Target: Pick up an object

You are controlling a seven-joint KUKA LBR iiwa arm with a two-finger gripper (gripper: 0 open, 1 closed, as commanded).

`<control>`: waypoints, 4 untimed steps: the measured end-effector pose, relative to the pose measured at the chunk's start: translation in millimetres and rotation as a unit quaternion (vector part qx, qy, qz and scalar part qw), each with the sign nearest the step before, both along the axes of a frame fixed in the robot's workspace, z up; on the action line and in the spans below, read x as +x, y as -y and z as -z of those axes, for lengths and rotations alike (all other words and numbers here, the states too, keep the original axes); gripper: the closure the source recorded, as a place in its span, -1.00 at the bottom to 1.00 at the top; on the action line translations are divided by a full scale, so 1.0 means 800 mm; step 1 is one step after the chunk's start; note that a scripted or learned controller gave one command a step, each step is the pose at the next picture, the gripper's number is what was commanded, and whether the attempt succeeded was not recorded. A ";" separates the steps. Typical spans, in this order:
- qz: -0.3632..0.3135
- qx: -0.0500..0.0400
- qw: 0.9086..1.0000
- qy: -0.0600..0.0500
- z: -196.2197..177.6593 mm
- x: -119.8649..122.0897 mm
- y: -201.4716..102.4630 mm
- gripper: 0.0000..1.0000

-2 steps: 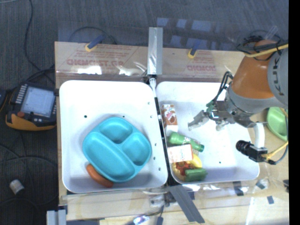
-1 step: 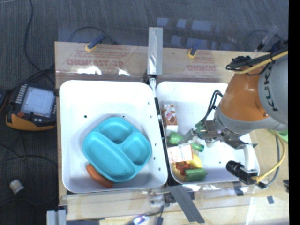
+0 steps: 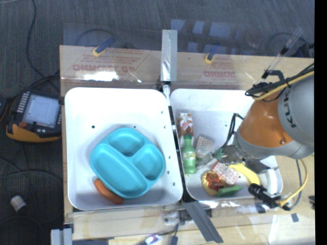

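Observation:
In the right bin [image 3: 214, 114] lie a green bottle [image 3: 189, 154], a red snack packet [image 3: 185, 122], a checkered packet [image 3: 204, 146], a banana [image 3: 246, 173], a red-and-white wrapper [image 3: 225, 173], a yellow and red item [image 3: 209, 180] and a green vegetable [image 3: 228, 190]. My arm's orange band [image 3: 261, 127] hangs over the bin's right half. The gripper [image 3: 225, 153] sits low under the wrist, just above the wrapper and beside the checkered packet. The wrist hides most of it.
The left bin [image 3: 82, 111] bears a blue divided plate [image 3: 127, 160] with an orange object [image 3: 106, 190] poking out under its front edge. A metal divider [image 3: 168, 55] stands behind the bins. A handheld pendant [image 3: 33, 114] lies on the floor to the left.

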State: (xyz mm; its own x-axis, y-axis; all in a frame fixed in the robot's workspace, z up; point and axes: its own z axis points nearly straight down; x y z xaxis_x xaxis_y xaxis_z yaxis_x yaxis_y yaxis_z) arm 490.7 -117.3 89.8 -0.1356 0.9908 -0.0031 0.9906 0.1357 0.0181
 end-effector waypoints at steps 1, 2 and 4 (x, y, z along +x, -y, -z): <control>-0.022 0.000 1.000 -0.010 -0.080 0.058 0.060 -1.00; -0.082 -0.001 0.997 -0.011 -0.100 -0.010 0.127 -1.00; -0.196 -0.009 0.981 0.002 -0.008 0.000 0.095 -1.00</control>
